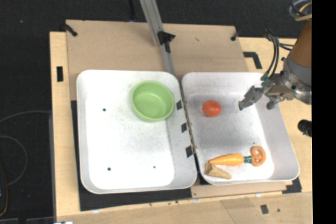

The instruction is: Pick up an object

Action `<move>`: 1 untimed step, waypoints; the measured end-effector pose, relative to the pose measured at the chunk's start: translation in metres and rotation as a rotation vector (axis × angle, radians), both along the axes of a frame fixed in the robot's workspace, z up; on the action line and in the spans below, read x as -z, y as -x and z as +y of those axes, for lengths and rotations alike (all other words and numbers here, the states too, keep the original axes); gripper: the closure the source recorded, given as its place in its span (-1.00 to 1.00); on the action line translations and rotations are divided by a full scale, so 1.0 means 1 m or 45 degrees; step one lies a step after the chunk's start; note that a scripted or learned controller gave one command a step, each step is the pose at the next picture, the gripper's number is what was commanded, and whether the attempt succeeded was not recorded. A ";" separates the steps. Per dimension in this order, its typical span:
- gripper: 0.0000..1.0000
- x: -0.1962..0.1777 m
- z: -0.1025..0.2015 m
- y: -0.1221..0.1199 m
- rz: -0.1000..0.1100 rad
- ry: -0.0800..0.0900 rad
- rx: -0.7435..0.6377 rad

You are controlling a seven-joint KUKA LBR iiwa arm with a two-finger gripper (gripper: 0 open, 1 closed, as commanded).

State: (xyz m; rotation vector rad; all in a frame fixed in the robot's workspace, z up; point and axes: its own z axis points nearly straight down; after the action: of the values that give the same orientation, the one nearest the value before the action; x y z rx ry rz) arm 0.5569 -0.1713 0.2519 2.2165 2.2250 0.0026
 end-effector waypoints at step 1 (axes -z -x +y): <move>-1.00 0.000 0.000 0.000 -0.001 0.000 0.001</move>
State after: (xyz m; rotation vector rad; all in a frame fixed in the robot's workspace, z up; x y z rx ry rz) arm 0.5569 -0.1714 0.2520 2.2174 2.2239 0.0035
